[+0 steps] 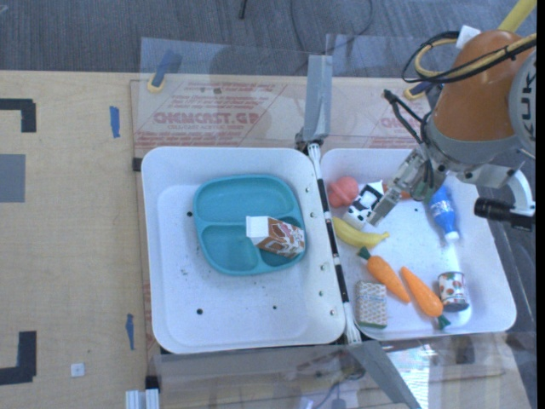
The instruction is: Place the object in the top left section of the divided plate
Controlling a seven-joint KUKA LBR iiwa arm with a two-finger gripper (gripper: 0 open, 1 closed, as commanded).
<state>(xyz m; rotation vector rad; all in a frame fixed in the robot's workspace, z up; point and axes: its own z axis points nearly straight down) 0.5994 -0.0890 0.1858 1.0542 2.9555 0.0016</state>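
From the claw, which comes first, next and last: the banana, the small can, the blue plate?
Seen from the overhead camera, starting at the claw:
1. Banana, just below it in the right bin.
2. Can, at that bin's lower right corner.
3. Plate, over in the left bin.

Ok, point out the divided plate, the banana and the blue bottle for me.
divided plate [243,201]: camera view, bare floor of its large top section.
banana [359,235]: camera view, middle of its curved body.
blue bottle [442,213]: camera view, middle of its blue body.
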